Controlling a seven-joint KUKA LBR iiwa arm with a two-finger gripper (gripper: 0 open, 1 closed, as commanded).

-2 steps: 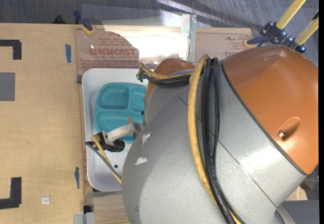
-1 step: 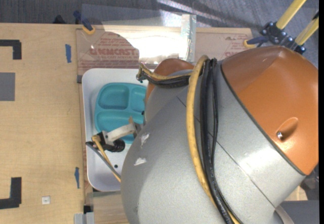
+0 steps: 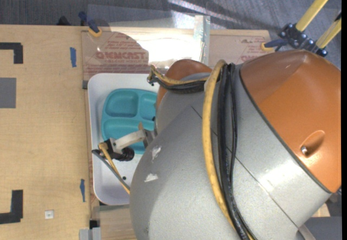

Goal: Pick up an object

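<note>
The left white bin [image 3: 96, 125] holds a teal divided tray [image 3: 127, 111] lying flat toward its far end. In front of the tray lies a pale bar-shaped piece [image 3: 129, 140] with a black end [image 3: 126, 154], touching the tray's near edge. A thin yellow stick [image 3: 114, 169] slants from there toward the bin's near side. The grey arm with its orange band [image 3: 244, 152] looms over the bin's right part and everything to the right, hiding what lies under it.
Bare wooden bench [image 3: 43, 125] with black corner marks and blue tape lies left of the bin. A cardboard sheet under clear plastic [image 3: 124, 52] stands behind the bin. Yellow poles with blue clamps [image 3: 320, 0] are at the top right.
</note>
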